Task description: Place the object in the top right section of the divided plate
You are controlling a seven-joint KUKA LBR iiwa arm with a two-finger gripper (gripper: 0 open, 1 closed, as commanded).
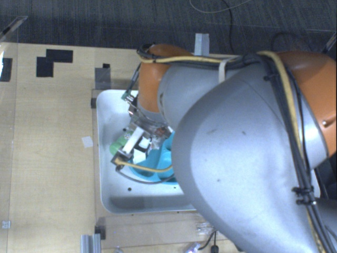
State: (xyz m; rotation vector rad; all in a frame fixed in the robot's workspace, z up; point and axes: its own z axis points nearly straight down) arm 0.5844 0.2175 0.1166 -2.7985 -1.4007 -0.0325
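A blue divided plate (158,166) lies in the left white bin (108,188), mostly covered by the arm. My gripper (138,141) hangs low over the plate's left edge, pointing down and to the left. A small green object (116,146) shows just left of the gripper, at the plate's left rim; I cannot tell whether it is held or lying in the bin. Most of the plate's sections are hidden under the arm.
The grey arm with its orange band (152,83) covers the right bin and much of the left one. Bare bin floor shows along the left wall and near the front wall. A wooden bench (47,157) lies to the left.
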